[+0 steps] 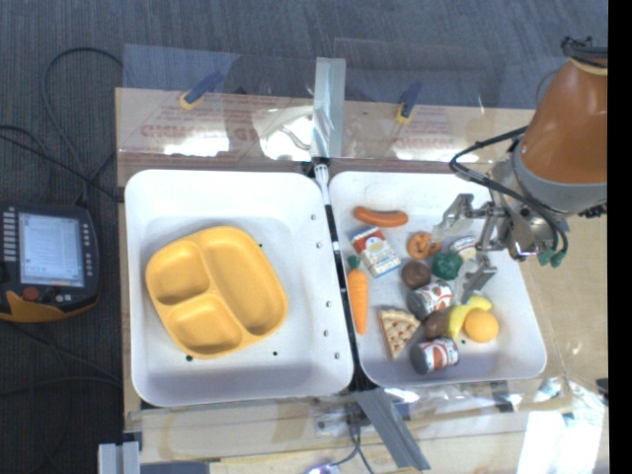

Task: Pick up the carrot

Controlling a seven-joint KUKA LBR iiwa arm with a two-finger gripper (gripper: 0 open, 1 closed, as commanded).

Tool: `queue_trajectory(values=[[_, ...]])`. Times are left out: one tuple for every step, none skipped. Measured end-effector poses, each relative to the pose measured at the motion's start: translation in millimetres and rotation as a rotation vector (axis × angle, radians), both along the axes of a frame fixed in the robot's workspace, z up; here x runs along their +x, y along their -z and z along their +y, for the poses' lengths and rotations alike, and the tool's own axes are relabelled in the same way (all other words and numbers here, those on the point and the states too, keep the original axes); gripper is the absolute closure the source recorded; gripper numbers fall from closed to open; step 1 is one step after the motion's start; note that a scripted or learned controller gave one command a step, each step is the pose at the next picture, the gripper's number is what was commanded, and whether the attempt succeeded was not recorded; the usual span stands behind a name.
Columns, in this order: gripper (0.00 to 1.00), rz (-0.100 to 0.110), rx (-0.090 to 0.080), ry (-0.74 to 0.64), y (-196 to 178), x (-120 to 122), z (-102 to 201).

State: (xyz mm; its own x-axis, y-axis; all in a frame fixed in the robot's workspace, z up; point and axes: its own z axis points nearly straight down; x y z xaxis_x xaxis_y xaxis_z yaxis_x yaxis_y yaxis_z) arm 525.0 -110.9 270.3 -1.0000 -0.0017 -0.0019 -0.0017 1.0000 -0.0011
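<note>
You see the carrot [357, 300] lying at the right bin's [533, 349] left wall, untouched. Gripper [472, 240] hovers well right of it, fingers spread, gripping nothing, over the toy food.

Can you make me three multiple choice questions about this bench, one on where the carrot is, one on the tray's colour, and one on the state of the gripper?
1. Where does the carrot lie?
A. On the yellow tray
B. In the right bin, against its left wall
C. On the floor

2. What colour is the divided tray in the left bin?
A. Yellow
B. Blue
C. Black

3. What is the gripper doing?
A. Gripping the carrot
B. Resting on the tray
C. Over the right bin, apart from the carrot

Answers:
1 B, it lies lengthwise beside the divider.
2 A, plainly yellow.
3 C, it sits above the toy food at the right.
</note>
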Motion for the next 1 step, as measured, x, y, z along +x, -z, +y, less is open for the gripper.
queue_trajectory(values=[[0.00, 0.008, 0.001, 0.310, 124.3, 38.3, -15.3]])
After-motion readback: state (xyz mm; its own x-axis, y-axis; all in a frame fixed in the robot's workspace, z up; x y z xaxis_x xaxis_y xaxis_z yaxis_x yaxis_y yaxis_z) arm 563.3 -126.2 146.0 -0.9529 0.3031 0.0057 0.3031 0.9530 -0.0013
